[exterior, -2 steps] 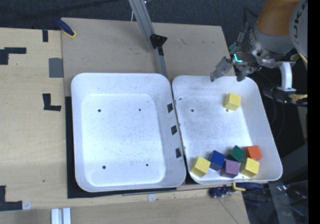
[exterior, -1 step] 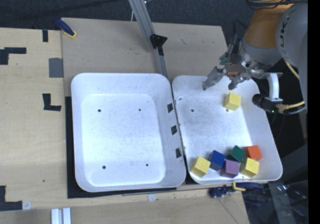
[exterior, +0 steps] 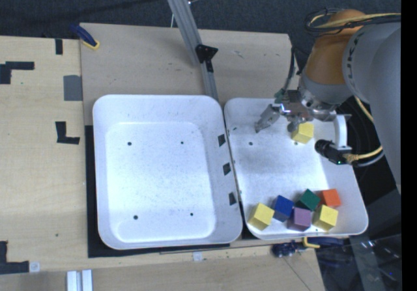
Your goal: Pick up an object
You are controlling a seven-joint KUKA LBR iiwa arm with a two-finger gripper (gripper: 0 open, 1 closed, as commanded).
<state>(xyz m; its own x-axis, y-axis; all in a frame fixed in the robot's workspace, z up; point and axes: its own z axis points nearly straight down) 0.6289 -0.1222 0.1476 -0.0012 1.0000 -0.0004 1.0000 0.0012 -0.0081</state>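
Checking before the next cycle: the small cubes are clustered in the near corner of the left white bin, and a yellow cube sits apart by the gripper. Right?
Not quite. The camera view shows the cluster of small cubes in the near corner of the right white bin, not the left. The rest holds: a yellow cube sits apart by the gripper.

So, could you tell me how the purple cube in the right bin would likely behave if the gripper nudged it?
The purple cube has flat faces, so it would probably slide, not roll. It looks rigid and likely light. It sits packed against the green cube and blue cube, so a push would probably shift them too.
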